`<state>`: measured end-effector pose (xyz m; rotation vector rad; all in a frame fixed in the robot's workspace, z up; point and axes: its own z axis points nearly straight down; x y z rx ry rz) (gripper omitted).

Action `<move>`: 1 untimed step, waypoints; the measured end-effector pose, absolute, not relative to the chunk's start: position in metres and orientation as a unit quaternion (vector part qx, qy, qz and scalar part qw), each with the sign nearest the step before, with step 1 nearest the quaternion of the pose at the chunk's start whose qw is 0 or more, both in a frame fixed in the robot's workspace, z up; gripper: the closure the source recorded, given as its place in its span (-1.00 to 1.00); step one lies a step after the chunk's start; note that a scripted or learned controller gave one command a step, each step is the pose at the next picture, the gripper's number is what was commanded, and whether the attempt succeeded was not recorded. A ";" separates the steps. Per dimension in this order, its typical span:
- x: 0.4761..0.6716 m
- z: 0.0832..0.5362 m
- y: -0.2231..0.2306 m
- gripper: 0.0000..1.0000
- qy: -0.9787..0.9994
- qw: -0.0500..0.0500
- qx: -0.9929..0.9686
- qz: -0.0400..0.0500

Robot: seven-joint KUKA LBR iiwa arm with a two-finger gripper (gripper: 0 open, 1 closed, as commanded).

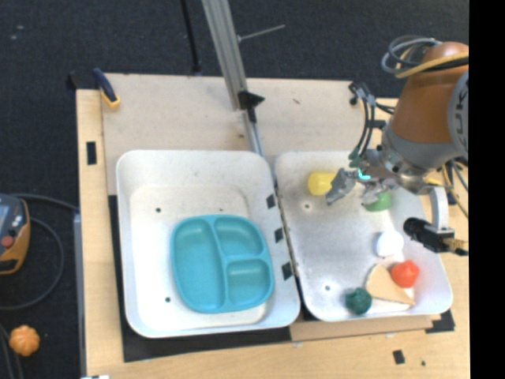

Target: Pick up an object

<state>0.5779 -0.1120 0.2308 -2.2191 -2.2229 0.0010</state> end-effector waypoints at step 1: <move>0.578 0.231 -0.112 -1.00 -0.708 0.000 -0.706 0.000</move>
